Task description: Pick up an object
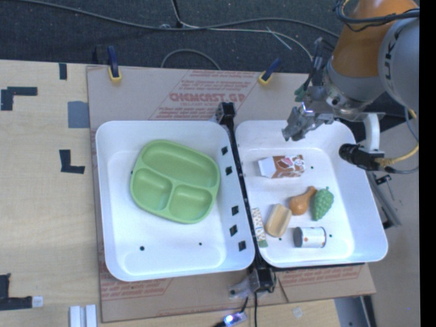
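1. Brown cardboard (204, 97) with red print lies under two shallow white bins on a pale wooden bench.
2. Left bin (116, 182): a smooth green plastic tray (176, 180), rounded, with three compartments.
3. Right bin (354, 182) holds a flat printed packet (281, 166), a tan pear-like piece (302, 200), a knobbly green cluster (322, 204), a bread-coloured block (278, 220) and a small cylinder (309, 237) (dark-capped).
4. Gripper (294, 129) hangs over the right bin's far edge, above the packet; whether its fingers are parted or closed, I cannot tell.

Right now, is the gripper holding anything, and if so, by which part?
Nothing is held. The gripper hangs over the far edge of the right bin, with no object between its fingers; the toys lie loose below.
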`<state>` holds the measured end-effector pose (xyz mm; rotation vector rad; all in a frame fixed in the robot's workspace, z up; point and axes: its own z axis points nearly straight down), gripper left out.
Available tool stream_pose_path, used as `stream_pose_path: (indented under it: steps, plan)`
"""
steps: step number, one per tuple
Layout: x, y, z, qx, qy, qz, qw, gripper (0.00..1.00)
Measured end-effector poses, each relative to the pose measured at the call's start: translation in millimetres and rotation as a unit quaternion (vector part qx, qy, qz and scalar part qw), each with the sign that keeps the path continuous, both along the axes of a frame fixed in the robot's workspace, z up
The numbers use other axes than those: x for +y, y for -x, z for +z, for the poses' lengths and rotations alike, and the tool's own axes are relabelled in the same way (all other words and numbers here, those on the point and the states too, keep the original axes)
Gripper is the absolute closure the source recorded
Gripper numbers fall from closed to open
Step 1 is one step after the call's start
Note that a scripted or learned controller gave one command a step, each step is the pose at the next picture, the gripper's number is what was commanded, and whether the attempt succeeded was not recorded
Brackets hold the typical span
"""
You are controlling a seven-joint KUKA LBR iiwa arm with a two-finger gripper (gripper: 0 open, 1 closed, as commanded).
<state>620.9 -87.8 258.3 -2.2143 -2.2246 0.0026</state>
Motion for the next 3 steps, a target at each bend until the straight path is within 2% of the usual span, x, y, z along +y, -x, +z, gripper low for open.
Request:
stream_pose_path:
  steps: [2, 3]
  plan:
    - [107.6, 3.6, -32.4, 0.0, 0.0006, 0.0, 1.0, 1.0]
    - [167.0, 6.9, -24.3, -0.001, -0.0005, 0.002, 1.0, 1.0]
